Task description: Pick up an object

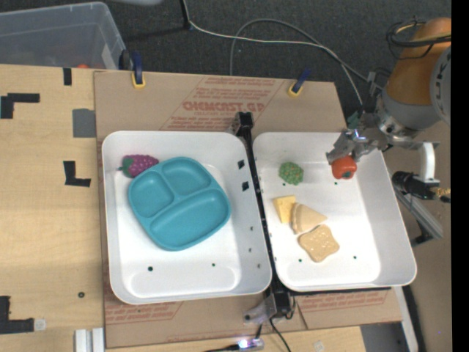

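The gripper [350, 152] hangs over the right bin [381, 218] near its two o'clock corner, with a red tomato-like toy [344, 169] just at its tip, toward seven o'clock; whether it is clamped I cannot tell. The green broccoli [291, 172] lies at nine o'clock from the toy, the cheese wedge [284, 209] and bread [319, 243] toward seven

My gripper [344, 160] hangs over the right bin [381, 226] (far corner); plate [179, 202] lies in the left bin [121, 270].
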Controlling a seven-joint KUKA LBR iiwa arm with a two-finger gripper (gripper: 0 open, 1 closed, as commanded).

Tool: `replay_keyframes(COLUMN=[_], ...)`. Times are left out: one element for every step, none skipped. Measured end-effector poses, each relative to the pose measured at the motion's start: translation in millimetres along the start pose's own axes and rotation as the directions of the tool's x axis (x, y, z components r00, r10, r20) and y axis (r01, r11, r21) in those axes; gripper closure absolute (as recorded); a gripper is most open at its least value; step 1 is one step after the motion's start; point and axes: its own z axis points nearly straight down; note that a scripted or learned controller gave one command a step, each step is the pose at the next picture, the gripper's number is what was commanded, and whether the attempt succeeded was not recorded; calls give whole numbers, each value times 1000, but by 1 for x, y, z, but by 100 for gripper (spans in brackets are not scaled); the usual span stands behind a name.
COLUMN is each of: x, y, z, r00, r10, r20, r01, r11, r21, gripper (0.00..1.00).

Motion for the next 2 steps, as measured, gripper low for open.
replay_keyframes(x=[53, 103], y=[-13, -21], z=[7, -5], r00=[1000, 1000], r10=[-3, -4], r20=[-2, -3], r01=[3, 4], r11=[1000, 1000], r21=[7, 6], gripper=[100, 100])
